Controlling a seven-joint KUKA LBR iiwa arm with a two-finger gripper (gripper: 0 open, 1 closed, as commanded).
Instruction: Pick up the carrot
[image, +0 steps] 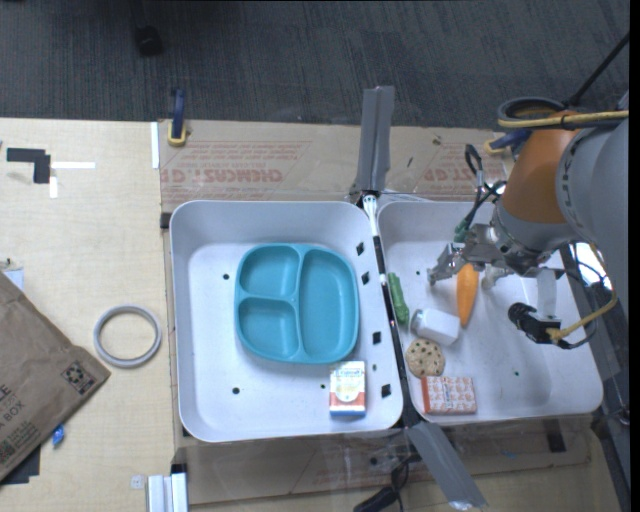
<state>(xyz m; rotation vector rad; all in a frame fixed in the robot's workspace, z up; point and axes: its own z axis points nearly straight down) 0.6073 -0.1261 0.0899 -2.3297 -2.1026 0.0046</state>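
Your desk (80, 230) is pale wood under a dark floor, with two white bins side by side. The left bin (200, 300) holds a teal divided plate (298, 303) and a small carton (347, 390). The arm reaches in from the right, its orange band (535, 175) above the wrist, bent down over the right bin (560, 380). The tool (466, 275) hangs low there, clenched on the carrot (467, 296), whose orange body points down from between the fingers. Just beside it lie a white bottle (436, 325), a cookie (425, 355), a green item (399, 300) and a patterned packet (447, 395).
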